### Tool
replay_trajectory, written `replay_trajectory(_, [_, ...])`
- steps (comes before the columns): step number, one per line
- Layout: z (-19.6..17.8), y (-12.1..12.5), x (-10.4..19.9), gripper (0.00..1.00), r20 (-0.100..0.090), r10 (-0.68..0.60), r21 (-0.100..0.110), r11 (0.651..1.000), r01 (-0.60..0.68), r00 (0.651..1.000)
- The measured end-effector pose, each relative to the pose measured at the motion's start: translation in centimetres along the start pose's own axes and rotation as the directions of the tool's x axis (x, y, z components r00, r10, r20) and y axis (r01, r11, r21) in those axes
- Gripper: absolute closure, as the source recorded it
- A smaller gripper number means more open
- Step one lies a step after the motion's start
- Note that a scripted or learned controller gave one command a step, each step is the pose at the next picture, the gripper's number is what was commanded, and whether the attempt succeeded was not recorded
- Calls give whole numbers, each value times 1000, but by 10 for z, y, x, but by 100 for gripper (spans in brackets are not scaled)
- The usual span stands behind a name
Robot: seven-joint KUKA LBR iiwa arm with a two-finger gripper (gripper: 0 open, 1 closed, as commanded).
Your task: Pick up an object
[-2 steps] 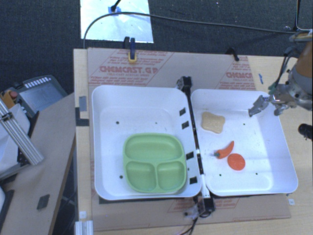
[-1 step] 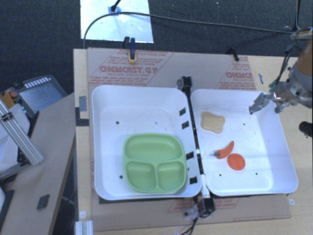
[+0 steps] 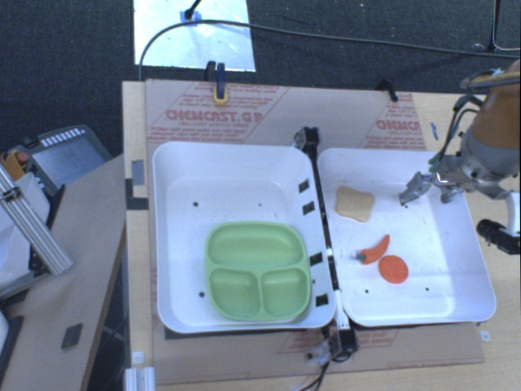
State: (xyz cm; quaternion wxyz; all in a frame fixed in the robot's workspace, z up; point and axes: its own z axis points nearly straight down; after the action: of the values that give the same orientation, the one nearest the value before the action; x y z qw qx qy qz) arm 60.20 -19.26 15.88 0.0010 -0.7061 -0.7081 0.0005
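Gripper (image 3: 417, 187) sits over the right bin's (image 3: 456, 300) far right side, honestly can't tell its state, nothing visibly in it. Pale tan bread slice (image 3: 355, 204) lies just left; orange carrot (image 3: 375, 251) and round orange slice (image 3: 393, 269) sit nearer the front.

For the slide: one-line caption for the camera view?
Arm's gripper over right bin near beige piece; green tray in left bin.

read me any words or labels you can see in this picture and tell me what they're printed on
"CHEMCAST GP": red print on the brown board under the bins, behind the left bin.
The same red print repeats behind the right bin, partly cut off; it looks like "CHEMCAST".
Smaller red lines below both prints: too small to read.
Grey device at the left: its markings are too blurred to read.
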Motion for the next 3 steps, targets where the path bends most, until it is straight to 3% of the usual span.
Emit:
replay_trajectory(1, [49, -8, -6, 0, 1, 2, 0, 1000, -2, 1000])
replay_trajectory(2, [75, -7, -6, 0, 1, 1, -2, 1000, -1, 1000])
replay_trajectory(3, [62, -6, -6, 100, 2, 1, -7, 1000, -1, 1000])
